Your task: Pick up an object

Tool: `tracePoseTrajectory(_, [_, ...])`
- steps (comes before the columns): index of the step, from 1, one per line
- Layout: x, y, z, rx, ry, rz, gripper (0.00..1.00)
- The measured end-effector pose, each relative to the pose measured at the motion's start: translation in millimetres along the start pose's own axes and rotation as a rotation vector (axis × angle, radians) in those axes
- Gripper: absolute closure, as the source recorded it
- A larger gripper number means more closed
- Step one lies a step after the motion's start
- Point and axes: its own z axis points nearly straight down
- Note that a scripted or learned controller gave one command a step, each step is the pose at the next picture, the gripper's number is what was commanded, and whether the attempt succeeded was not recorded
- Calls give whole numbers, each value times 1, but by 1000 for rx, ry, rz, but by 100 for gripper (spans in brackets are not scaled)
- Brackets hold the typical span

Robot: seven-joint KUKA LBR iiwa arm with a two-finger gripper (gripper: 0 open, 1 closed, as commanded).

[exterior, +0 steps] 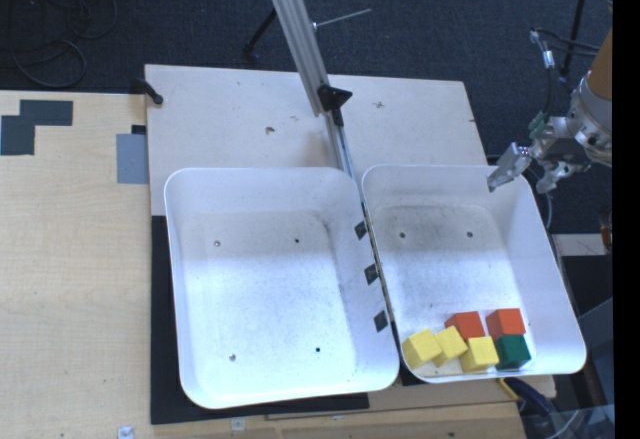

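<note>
Several small blocks sit bunched in the front corner of the right bin (535, 257): three yellow ones (450, 342), two orange ones (467, 324) and a green one (514, 351). My gripper (526, 174) hangs over the bin's far right corner, well behind the blocks and apart from them. Its fingers stand open with nothing between them. The wrist runs off the right edge of the view.
The left bin (185, 257) lies beside the right one, their rims meeting at a seam with black clips (371, 273). A slanted aluminium post (300, 37) rises behind the bins. A white board (230, 117) lies under them, and a wooden bench top (70, 257) spreads left.
</note>
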Motion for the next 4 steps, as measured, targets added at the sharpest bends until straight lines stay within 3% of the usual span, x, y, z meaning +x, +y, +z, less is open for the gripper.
tracePoseTrajectory(1, [82, 10, 171, 7, 3, 4, 0])
tracePoseTrajectory(2, [119, -40, 70, -6, 1, 4, 0])
tracePoseTrajectory(4, [116, -41, 74, -1, 0, 12, 0])
